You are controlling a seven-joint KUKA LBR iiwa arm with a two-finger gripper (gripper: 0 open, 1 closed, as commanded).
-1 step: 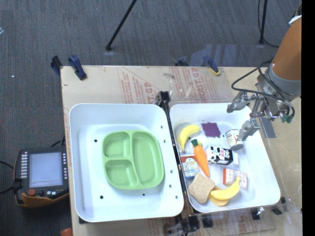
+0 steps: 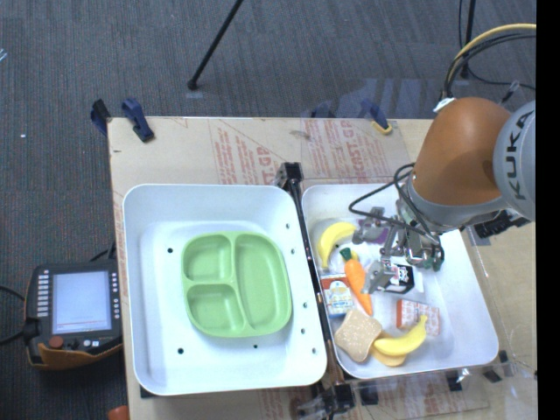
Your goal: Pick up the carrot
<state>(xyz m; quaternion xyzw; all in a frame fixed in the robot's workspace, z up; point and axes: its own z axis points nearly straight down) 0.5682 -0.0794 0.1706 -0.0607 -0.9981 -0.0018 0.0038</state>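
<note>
Claw (image 2: 387, 274) just right of carrot (image 2: 356, 278), perhaps touching

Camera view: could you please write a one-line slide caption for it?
Claw poised beside the orange plastic carrot in the right white bin; green sectioned plate lies in the left.

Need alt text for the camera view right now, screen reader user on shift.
The arm's hand hangs low in the right bin, just right of the carrot, which lies among two bananas, bread and small packages. The left bin holds a green divided plate.
</note>
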